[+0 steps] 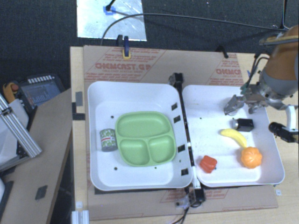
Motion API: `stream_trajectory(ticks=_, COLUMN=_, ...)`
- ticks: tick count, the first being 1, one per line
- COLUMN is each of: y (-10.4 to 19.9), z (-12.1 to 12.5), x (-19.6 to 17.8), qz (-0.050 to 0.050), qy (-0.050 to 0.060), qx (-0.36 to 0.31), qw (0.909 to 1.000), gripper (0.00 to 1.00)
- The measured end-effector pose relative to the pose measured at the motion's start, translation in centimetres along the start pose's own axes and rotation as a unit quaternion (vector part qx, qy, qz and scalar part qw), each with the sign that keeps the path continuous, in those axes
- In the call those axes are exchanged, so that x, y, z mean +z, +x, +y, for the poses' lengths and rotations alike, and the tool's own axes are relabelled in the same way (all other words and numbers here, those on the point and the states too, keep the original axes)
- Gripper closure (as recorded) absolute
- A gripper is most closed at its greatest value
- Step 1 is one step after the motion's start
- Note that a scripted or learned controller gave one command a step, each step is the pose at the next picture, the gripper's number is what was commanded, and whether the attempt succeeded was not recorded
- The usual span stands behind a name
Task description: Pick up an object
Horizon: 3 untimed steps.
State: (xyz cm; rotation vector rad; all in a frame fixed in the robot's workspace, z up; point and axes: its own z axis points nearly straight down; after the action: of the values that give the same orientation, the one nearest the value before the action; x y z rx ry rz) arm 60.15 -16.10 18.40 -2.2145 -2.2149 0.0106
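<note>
Overhead view of two white bins on the surface. The right bin holds four candidate objects: a small black block, a banana just at its 7 o'clock, an orange fruit touching the banana's lower end, and a red pepper-like piece apart at the orange's 9 o'clock. The claw hovers over the bin's far part, at roughly 11 o'clock from the black block, gripping nothing; whether it is spread or closed cannot be told. The left bin holds a green divided plate and a small can at its 9 o'clock. Judged handling: the block, nearest the claw, looks rigid, light and flat-sided; grasp across its short width. The banana and orange look like smooth, curved toy fruit, likelier to slip.
</note>
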Motion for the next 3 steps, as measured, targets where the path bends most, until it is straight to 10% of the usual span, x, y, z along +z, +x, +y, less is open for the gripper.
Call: stream_trajectory(ticks=3, y=0.8, z=0.8, x=7.7, qz=-0.001, qy=-0.006, qx=-0.002, qw=1.0, gripper=0.0)
